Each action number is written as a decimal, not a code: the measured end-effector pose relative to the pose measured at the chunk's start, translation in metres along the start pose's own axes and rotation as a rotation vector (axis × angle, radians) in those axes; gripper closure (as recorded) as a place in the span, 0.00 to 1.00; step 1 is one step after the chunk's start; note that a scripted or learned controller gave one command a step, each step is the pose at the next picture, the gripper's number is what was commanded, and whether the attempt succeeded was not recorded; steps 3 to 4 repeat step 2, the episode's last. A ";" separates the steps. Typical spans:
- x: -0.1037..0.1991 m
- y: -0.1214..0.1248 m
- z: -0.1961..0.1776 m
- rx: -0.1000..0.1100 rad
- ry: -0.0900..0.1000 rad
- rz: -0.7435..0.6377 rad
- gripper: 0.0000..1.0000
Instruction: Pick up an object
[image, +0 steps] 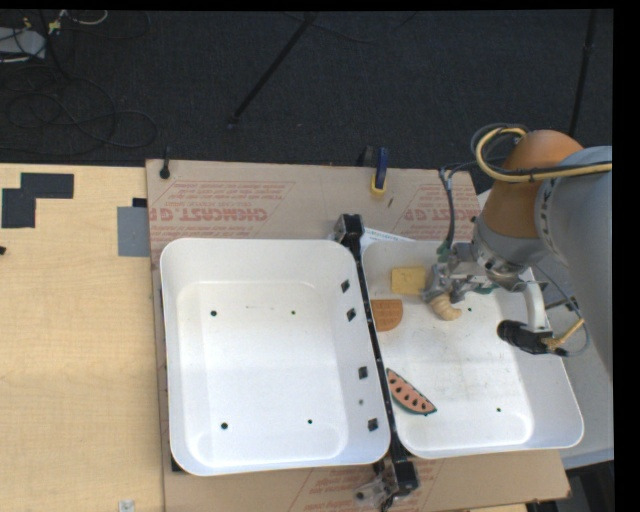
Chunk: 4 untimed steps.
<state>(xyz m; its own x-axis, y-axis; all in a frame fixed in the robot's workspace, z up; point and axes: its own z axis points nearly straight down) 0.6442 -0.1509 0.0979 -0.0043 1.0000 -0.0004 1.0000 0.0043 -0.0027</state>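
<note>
My gripper (444, 294) reaches down into the back of the right bin (520, 420). A small beige rounded object (447, 311) lies right at its tip, touching it or just under it; I cannot tell if it is gripped. A yellow square piece (407, 280) lies just left of the gripper. A brown rounded piece (387, 314) rests against the bin's left wall. A watermelon slice (410, 392), red with a dark rind, lies near the front left of the same bin.
The left bin (185, 330) stands beside the right one, with a black divider clamp (362, 330) between them. A black part with a yellow cable (528, 337) hangs from the arm over the right bin's right side. A blue clamp (379, 172) is fixed behind the bins.
</note>
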 end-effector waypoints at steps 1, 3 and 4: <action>0.041 0.000 0.006 -0.003 -0.006 0.009 1.00; 0.111 0.002 -0.097 -0.010 0.000 0.002 1.00; 0.111 0.002 -0.097 -0.010 0.000 0.002 1.00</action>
